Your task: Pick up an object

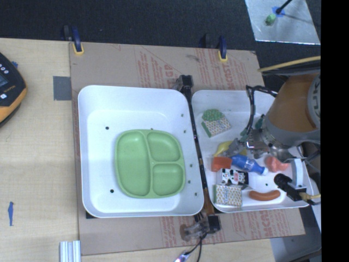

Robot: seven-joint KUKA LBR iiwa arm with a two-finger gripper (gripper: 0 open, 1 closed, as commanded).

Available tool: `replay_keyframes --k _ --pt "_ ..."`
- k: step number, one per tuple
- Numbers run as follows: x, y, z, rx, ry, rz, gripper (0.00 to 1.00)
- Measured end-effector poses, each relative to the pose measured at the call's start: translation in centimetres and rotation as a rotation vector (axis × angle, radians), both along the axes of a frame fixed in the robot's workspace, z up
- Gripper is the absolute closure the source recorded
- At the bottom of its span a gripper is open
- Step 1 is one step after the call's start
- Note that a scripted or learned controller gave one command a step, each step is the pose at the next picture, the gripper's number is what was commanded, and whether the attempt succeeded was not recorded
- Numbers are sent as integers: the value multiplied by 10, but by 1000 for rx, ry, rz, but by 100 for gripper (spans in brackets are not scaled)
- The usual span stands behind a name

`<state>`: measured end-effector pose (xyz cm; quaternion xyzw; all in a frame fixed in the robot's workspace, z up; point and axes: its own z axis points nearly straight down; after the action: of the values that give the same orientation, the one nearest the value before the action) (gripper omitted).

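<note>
The arm reaches in at the right of the frame, its gripper (252, 144) low over the cluttered right bin (229, 98), near the middle of the pile. How the jaws stand cannot be told; wrist and cables hide them. Candidates lie close: a blue object (248, 165) and an orange block (221, 163) just below the gripper, a yellow piece (224, 147) beside it, a sausage (264, 195) at the lower right. The left bin (92, 146) carries a green divided plate (149, 164). This looks like the descent-and-grasp step; next likely comes closing on one item, then a straight lift.
</note>
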<state>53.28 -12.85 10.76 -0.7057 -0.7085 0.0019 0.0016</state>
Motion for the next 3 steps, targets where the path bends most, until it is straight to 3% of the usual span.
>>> replay_keyframes --k 1,2,3 --pt "65 28 -16 -1 -2 2 0" --pt "7 17 -16 0 0 1 0" --pt "76 19 -16 0 -3 0 0"
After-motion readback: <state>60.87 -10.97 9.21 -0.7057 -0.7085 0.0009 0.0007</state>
